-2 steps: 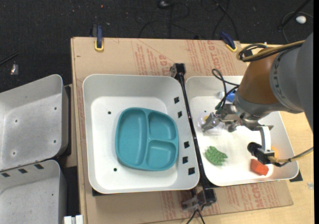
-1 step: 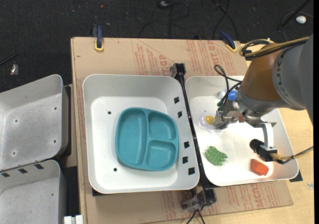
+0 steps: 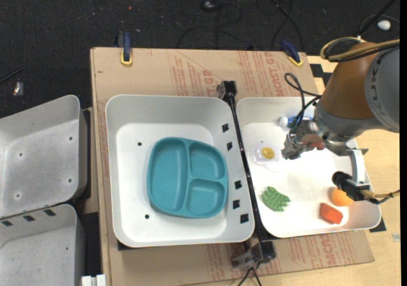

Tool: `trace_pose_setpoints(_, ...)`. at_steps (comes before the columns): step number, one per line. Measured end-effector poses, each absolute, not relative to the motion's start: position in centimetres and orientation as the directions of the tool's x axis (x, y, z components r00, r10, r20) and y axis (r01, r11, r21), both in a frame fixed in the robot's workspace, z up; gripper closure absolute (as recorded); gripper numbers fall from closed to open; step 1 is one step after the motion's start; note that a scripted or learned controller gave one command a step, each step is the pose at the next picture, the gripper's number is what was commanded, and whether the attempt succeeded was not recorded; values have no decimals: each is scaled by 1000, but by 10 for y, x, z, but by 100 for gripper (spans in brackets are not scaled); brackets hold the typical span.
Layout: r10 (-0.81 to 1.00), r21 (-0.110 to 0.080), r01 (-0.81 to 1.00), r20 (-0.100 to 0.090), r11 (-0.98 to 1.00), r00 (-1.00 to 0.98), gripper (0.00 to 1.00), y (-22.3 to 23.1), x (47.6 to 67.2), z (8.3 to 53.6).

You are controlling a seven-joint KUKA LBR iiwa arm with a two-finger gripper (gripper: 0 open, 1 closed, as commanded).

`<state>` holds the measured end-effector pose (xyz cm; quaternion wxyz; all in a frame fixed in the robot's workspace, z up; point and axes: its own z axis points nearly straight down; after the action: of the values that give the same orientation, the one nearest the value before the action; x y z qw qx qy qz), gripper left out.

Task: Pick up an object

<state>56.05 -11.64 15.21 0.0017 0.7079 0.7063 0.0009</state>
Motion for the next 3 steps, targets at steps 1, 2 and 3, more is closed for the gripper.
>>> trace_pose_setpoints(1,1000,6,1000,-1,2,-2,100,-115,555,213)
trace_pose_setpoints(2,1000,6,1000,-2,3,-3,100,-115,556,266)
trace_pose_setpoints(3,1000,2,1000,1,8,-8,100,-55,561,270)
